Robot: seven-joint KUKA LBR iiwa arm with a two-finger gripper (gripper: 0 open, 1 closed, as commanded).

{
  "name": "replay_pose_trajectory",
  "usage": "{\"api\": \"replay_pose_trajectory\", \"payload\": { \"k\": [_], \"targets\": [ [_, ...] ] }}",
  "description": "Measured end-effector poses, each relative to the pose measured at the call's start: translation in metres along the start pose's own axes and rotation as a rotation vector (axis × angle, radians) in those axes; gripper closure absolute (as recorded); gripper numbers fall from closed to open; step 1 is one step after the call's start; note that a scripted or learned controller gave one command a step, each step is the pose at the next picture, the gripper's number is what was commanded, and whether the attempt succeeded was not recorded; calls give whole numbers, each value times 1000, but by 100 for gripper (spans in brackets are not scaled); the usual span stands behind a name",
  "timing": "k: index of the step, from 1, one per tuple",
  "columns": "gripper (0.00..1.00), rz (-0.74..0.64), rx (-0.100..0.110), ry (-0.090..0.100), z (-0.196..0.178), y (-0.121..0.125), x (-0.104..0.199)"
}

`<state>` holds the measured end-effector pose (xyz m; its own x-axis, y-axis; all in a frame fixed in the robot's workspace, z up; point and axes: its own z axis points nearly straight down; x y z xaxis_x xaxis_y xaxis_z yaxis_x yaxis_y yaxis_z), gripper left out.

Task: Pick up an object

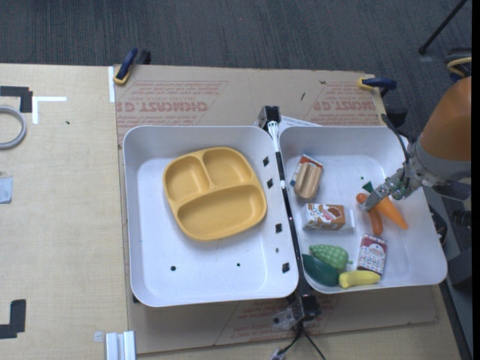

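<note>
My gripper (381, 196) reaches low into the right bin (341, 147), directly over the carrots (386, 214); whether my jaws are apart, I cannot tell.

Dark grey carpet floor (247, 17) is running across the top, beyond the light wooden bench (56, 223). Brown cardboard sheet (225, 96) with red printed lettering is lying flat on the bench, taking up its right part. Two blue-yellow clamps are gripping the cardboard's far edge: one (127, 64) at its far-left corner, one (377, 84) at its far-right. Black tape marks (16, 96) and a white tape strip (49, 100) are sitting left of the cardboard. Grey ring (11, 128) is lying further left. Even, soft light is falling throughout.
</note>
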<state>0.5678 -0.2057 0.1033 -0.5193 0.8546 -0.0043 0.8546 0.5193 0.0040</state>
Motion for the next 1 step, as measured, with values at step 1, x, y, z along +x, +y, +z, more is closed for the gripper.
{"api": "replay_pose_trajectory", "payload": {
  "k": [1],
  "targets": [
    [100, -23, 2, 2, -125, 40, 77]
  ]
}}
